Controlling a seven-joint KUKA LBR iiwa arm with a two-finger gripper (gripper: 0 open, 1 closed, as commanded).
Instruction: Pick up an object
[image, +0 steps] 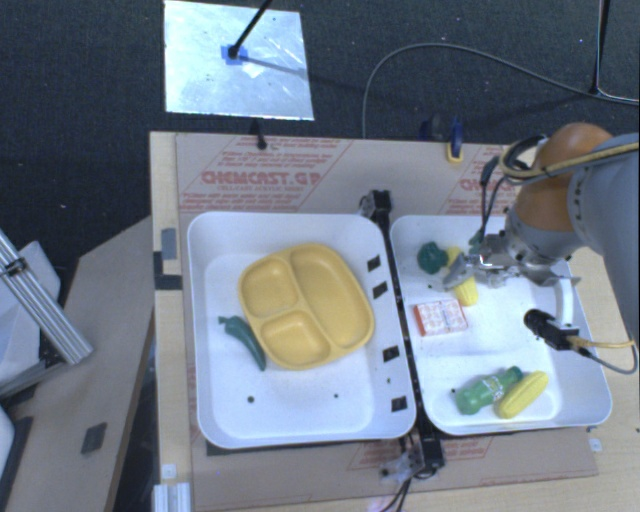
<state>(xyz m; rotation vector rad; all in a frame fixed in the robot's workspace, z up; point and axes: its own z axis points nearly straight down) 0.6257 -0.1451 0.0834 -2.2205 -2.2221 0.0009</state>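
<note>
My gripper (472, 264) hangs low over the upper middle of the right bin (590, 385), at the end of the grey arm with the orange band. A small yellow object (465, 292) lies right at its tip, touching or nearly touching it. To the gripper's left sits a dark green object (431, 257). An orange-and-white packet (440, 318) lies below the gripper, nearer the front. A green bottle (487, 390) and a yellow corn-like piece (523, 394) lie side by side at the front of the bin.
The left bin (215, 400) holds a yellow divided plate (305, 304) and a green pepper (243, 338). A black divider (396, 320) runs between the bins. A black part with a yellow cable (548, 329) hangs over the right bin's right side.
</note>
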